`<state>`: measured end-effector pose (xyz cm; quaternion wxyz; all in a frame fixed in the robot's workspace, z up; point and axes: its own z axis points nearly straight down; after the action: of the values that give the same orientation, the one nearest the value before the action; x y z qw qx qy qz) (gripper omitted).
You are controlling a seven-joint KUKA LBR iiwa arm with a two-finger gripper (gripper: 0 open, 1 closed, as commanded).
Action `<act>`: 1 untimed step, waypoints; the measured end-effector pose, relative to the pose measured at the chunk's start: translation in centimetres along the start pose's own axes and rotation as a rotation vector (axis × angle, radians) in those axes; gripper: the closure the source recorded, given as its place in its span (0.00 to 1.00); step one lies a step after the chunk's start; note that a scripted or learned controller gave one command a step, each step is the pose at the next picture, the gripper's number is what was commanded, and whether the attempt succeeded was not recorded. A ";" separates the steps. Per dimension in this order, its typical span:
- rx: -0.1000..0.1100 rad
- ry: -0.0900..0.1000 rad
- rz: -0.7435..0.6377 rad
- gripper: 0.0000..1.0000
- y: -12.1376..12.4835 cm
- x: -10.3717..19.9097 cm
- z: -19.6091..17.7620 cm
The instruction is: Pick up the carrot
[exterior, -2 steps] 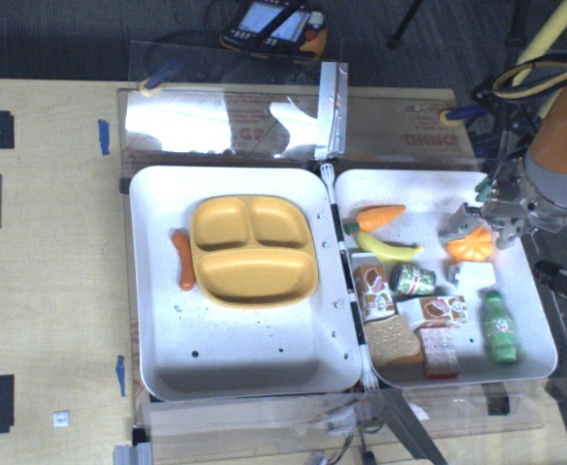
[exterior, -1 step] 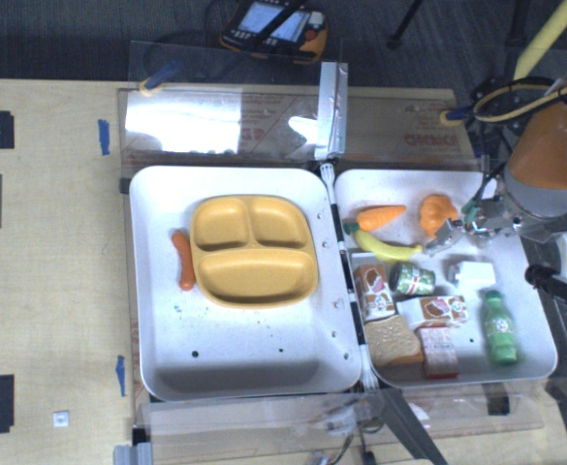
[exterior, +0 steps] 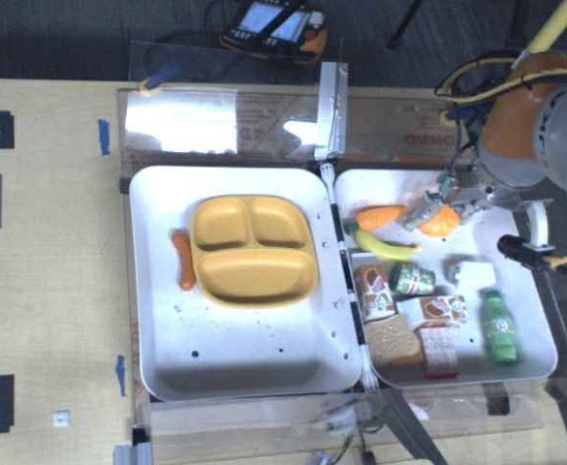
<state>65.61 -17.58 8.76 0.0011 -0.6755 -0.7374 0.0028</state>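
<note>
The carrot (exterior: 380,217), orange and tapered, lies near the back left of the right bin (exterior: 535,356), just above a yellow banana (exterior: 386,248). My gripper (exterior: 424,211) is low in the same bin, right at the carrot's right end. A round orange piece (exterior: 443,224) sits directly beside and partly under the gripper. The arm's grey body and orange band (exterior: 516,129) come in from the right. Nothing shows the carrot lifted off the bin floor.
The right bin also holds a small can (exterior: 415,280), a green bottle (exterior: 499,325), snack packets (exterior: 375,292), a bread slice (exterior: 393,338) and a white box (exterior: 475,274). The left bin (exterior: 157,260) holds a yellow compartment tray (exterior: 254,250) and an orange sausage (exterior: 184,260).
</note>
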 end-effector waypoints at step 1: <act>0.002 -0.001 -0.001 1.00 0.0 0.0 -1.1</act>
<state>65.60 -17.58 9.86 0.0013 -0.6750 -0.7378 0.0040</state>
